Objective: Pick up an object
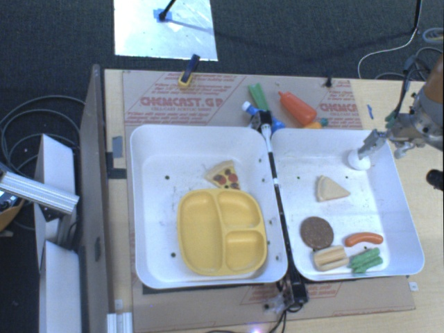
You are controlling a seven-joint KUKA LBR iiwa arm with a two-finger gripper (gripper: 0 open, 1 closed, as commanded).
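The gripper [368,148] hangs low over the far right corner of the right bin [402,207], just beside a small white round piece [359,161], probably its target, though I cannot tell its opening or any hold.

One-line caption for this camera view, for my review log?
Gripper poised above a white round piece in the right bin; yellow tray and pizza slice in the left bin.

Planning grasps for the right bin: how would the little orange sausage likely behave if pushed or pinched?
The orange sausage looks rounded and long, so it may roll sideways when pushed. Its glossy surface suggests slippery plastic. It lies close to the green piece, so a push might nudge that too.
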